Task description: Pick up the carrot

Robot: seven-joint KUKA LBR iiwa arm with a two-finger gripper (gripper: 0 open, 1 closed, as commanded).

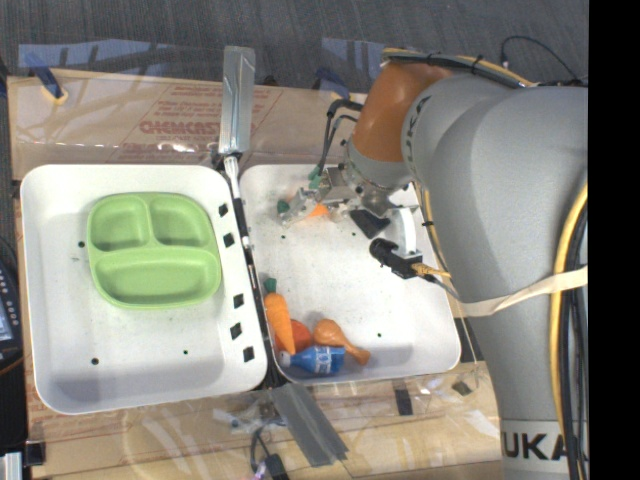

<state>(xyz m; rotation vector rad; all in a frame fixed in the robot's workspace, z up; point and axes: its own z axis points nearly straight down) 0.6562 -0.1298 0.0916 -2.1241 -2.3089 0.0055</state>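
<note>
Carrot (278, 322) lies apart from hand (322, 198), seemingly.

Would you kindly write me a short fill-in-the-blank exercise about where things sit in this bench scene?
1. The green divided plate lies in the ____ bin.
2. The carrot lies in the right bin, against the wall it shares with the ____ bin.
3. The blue item lies near the right bin's ____ edge.
4. The end effector hovers over the ____ part of the right bin, away from the carrot.

Missing words: left; left; front; rear
</note>
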